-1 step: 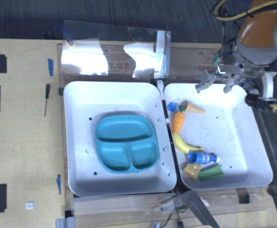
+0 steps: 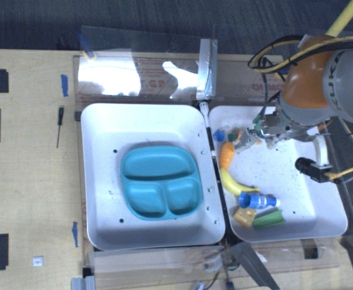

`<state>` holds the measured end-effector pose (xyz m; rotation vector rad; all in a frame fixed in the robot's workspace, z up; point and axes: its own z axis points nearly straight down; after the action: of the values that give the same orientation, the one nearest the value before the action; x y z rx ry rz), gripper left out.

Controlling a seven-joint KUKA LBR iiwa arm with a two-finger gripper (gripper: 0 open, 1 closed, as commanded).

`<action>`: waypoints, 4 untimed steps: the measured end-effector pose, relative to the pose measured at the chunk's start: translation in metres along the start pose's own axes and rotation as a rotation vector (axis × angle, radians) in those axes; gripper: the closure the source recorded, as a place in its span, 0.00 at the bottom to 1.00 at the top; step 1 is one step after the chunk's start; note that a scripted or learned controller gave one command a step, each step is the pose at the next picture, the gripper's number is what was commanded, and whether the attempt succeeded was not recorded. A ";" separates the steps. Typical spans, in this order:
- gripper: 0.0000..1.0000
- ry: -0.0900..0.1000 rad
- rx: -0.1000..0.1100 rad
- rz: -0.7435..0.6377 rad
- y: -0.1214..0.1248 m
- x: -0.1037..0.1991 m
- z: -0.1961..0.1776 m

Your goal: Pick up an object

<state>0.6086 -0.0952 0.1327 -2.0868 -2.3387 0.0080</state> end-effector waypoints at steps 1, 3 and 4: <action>0.00 -0.003 -0.015 0.019 0.053 -0.044 0.045; 0.00 0.002 -0.005 -0.166 0.049 -0.087 0.047; 1.00 -0.006 -0.018 -0.166 0.052 -0.087 0.032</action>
<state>0.6701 -0.1762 0.0997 -1.8945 -2.5165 -0.0077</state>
